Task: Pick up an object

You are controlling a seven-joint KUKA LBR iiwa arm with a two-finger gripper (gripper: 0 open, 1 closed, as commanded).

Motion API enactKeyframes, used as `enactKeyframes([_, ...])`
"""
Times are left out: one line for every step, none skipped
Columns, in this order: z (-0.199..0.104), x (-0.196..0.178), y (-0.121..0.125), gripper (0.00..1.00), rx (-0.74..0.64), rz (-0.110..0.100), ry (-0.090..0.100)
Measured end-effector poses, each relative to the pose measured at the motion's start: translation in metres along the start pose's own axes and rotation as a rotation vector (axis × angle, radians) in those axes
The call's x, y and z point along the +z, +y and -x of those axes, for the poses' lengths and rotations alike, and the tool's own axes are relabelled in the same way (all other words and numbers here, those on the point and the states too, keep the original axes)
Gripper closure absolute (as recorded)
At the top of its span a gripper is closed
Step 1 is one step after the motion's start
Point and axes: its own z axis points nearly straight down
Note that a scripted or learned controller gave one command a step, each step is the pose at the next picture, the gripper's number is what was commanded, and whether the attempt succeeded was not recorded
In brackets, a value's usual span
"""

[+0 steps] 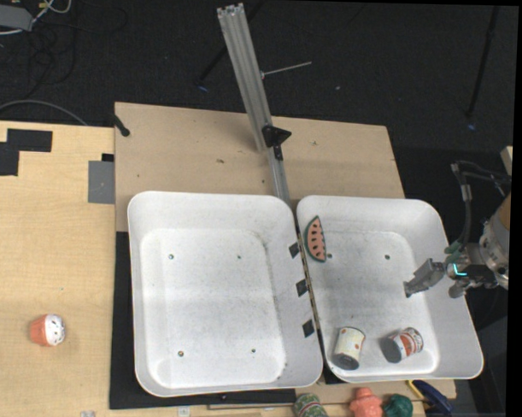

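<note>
The right bin (431, 220) holds three things. A watermelon slice (315, 239) lies by its left wall. A white cup (348, 346) lies on its side near the front, and a small red-and-white can (402, 344) lies tipped just right of it. My gripper (432, 290) hangs over the right side of this bin, above and behind the can. Its fingers (419, 279) are spread open with nothing between them. The arm comes in from the right edge.
The left bin (150, 210) stands beside the right one. A red-and-white ball (47, 330) rests on the bench at far left. A dark can (308, 410), a pink toy (365, 405) and a green toy (398, 407) lie past the right bin's front rim. A metal rail (248, 75) slants behind the bins.
</note>
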Motion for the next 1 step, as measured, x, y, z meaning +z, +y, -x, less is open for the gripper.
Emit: enactKeyframes([0.0007, -0.0021, 0.0006, 0.00, 0.001, 0.005, -0.002])
